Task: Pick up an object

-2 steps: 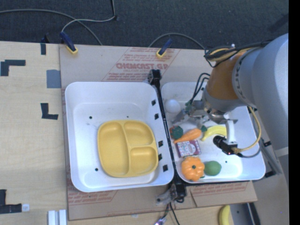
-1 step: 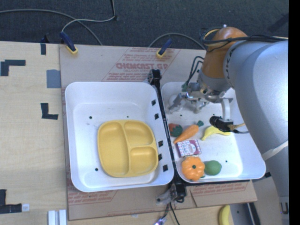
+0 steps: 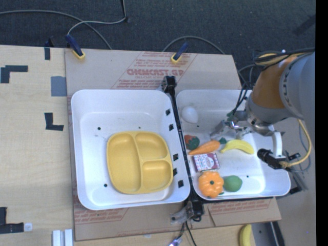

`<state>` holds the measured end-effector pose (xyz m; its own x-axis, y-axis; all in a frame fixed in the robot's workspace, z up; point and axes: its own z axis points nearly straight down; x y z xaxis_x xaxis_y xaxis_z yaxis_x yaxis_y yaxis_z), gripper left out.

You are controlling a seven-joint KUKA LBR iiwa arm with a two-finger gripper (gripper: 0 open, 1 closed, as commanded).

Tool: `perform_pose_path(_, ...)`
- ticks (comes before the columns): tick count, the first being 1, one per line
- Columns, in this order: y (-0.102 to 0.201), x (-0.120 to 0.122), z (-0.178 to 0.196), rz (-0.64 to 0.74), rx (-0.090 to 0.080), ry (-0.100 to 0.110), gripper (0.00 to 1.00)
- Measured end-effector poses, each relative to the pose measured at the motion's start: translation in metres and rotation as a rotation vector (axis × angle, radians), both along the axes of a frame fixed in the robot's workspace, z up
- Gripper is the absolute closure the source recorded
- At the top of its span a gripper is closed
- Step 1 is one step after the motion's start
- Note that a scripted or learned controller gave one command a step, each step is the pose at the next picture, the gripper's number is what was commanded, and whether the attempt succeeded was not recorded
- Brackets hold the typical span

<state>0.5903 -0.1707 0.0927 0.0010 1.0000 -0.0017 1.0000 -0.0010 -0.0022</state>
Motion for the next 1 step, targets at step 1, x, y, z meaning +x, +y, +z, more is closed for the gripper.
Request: perform_pose_path(1,0.047,0.0216,-0.0061,0.004,0.0,-0.007,0.0)
